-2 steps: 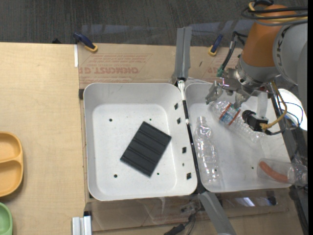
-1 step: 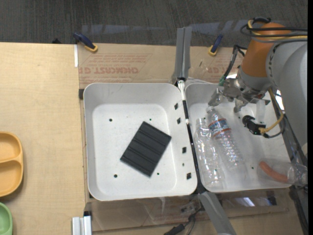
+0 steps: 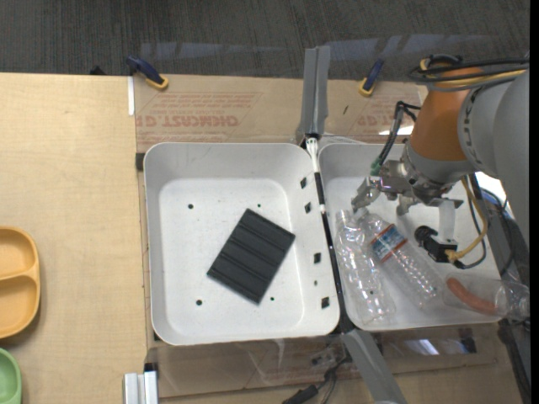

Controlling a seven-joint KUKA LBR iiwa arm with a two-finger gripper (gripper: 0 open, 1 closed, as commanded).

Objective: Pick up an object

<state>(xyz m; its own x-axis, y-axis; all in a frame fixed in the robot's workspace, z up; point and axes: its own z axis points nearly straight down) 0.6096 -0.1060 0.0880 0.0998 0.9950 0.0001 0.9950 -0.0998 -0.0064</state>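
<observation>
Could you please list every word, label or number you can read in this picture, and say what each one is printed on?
"CHEMCYL GE...", roughly, in faded red print seen upside down, on the cardboard sheet behind the left bin; the reading is uncertain.
A second faded red print on the cardboard behind the right bin: too blurred to read.
Blue and red label on the clear plastic bottle: too small to read.

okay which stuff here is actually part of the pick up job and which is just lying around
Part of the job:
gripper
clear plastic bottles
black ridged pad
orange-red object
white bins

Lying about:
yellow tray
green dish
clamps
</observation>
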